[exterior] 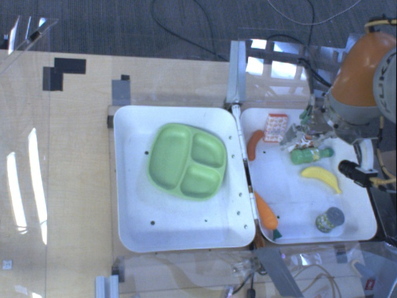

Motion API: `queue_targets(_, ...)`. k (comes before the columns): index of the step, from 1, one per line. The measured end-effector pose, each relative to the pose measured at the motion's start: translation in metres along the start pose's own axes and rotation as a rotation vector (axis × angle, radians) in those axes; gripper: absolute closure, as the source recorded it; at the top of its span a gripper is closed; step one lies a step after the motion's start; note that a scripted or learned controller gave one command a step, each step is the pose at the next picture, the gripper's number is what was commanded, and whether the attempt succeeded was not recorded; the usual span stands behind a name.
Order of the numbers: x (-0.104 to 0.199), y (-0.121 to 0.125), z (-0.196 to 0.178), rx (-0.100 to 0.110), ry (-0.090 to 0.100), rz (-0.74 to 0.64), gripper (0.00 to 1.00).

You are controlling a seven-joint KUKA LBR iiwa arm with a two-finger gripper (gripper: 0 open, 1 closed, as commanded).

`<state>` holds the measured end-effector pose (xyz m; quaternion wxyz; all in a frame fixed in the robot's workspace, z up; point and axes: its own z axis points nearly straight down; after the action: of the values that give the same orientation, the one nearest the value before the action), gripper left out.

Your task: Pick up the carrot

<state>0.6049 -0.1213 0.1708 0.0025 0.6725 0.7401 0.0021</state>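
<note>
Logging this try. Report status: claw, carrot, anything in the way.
Claw low at right bin's far side, over green bottle. Carrot lies free at bin's near-left edge, untouched. Nothing on top of carrot; bin wall tight beside it.

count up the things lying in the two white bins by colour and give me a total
Green: 2, the divided plate and the green bottle
Orange: 1, the carrot
Red-orange: 1, the sausage
Yellow: 1, the banana
White and red: 1, the small packet
Grey: 1, the small can
Total: 7

carrot (266, 211) in right bin (363, 225), plate (186, 161) left
</note>
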Motion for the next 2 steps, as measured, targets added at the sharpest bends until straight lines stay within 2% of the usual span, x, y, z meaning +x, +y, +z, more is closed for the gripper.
queue_targets(1, 0.039, -0.060, 0.051, 0.002, 0.001, -0.142, 0.00)
queue_targets(2, 0.034, -0.094, 0.074, -0.009, -0.008, -0.499, 0.00)
